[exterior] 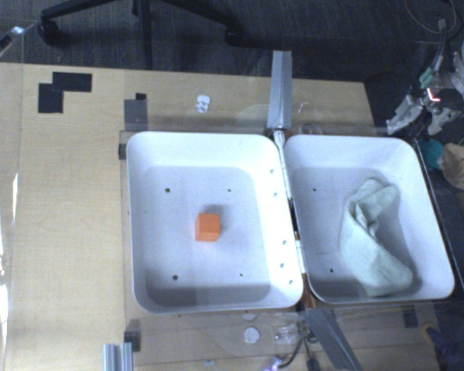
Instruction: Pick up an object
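Orange and small, a cube-shaped block (208, 227) sits on the floor of the left shallow white plastic bin (143, 199), roughly at its middle, a little toward the near side — well apart from all four walls. I see nothing else in that bin with it. Just to the right, across the divide where the two rims meet, the right shallow white bin (325, 161) holds a crumpled pale grey-green cloth (373, 234), bunched against its right and near walls. Both bins rest on a light wooden bench (62, 207). Far right, beyond the right bin's far corner, I make out the robot's gripper (427, 107) over the bench edge — too small and cluttered there; whether it is open or closed I cannot tell.
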Robot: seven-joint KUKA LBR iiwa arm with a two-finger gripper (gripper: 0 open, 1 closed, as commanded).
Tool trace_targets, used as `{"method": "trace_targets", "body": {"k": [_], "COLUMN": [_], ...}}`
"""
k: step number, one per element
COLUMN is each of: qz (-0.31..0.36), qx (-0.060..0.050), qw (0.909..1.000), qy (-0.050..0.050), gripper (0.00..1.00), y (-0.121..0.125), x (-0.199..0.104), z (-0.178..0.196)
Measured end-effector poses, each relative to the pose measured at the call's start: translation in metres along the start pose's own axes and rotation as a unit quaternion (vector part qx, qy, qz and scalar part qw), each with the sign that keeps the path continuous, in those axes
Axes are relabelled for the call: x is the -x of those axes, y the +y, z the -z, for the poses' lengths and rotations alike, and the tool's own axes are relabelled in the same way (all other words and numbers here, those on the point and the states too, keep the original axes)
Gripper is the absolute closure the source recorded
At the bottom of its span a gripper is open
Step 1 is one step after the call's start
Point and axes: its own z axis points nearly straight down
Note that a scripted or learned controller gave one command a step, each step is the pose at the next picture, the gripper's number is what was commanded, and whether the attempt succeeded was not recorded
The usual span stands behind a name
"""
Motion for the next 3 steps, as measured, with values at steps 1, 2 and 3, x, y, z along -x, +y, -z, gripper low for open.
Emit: {"method": "trace_targets", "body": {"k": [1,2,3], "qz": [0.077,0.08,0.032], "qx": [0.001,0.002,0.004], "qw": [0.997,0.9968,0.9995], "qy": [0.0,-0.001,-0.001], "gripper": [0.0,1.0,1.0], "y": [-0.011,-0.008,0.009], "x": [0.004,0.002,0.005], "z": [-0.178,-0.168,-0.188]}}
